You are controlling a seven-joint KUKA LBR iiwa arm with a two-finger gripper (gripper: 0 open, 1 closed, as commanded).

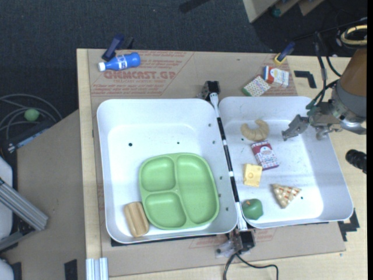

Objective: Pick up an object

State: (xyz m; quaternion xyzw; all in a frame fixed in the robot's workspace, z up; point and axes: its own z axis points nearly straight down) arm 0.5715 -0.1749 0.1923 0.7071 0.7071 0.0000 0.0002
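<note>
My gripper (305, 130) hangs over the upper right part of the right bin (326, 174), its two fingers spread open with nothing between them. A tan croissant (255, 129) lies to its left, a short gap away. Below the croissant are a small red carton (264, 154), a yellow cheese block (252, 174), a pizza slice (285, 195) and a green apple (253, 208) near the bin's front left corner.
The left bin (116, 133) holds a green divided plate (178, 190) and a tan bread piece (136, 219). On the bench behind the bins lie a blue bottle (119, 61) and small packets (257, 86). Cables run at the right edge.
</note>
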